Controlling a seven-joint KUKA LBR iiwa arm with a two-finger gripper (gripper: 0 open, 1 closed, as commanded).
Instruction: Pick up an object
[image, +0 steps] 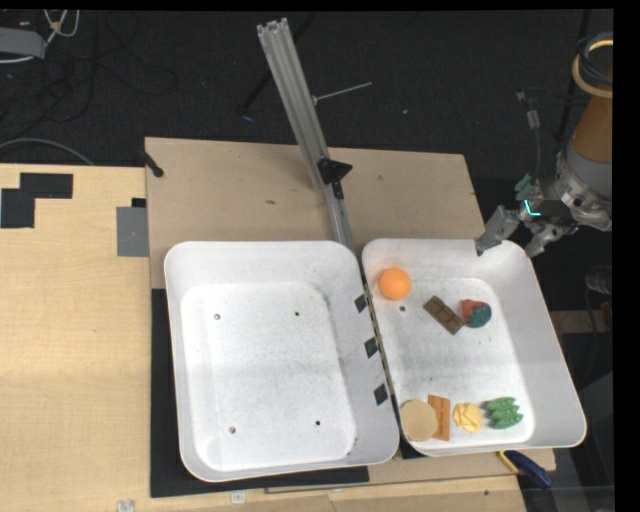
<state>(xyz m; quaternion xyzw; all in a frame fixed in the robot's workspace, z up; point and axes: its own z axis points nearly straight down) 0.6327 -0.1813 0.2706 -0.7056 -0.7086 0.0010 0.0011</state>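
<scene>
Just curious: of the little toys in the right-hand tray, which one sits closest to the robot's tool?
The teal-and-red toy, beside the brown block. It lies highest up the tray, on the tool side; the orange ball lies farther left.

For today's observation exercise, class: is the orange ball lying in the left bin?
No, the orange ball lies in the right bin, near its upper left corner, close to the wall shared with the left bin.

Robotics lab, test bench setup. Grey arm with orange band (592, 120) reaches in from right. Two shallow white bins (262, 360) side by side on plywood board (250, 190), black mat underneath. Aluminium rail (300, 120) angled over board. Loose cables (40, 30) on dark floor. Small toy items (455, 415) as test objects in right bin.
</scene>
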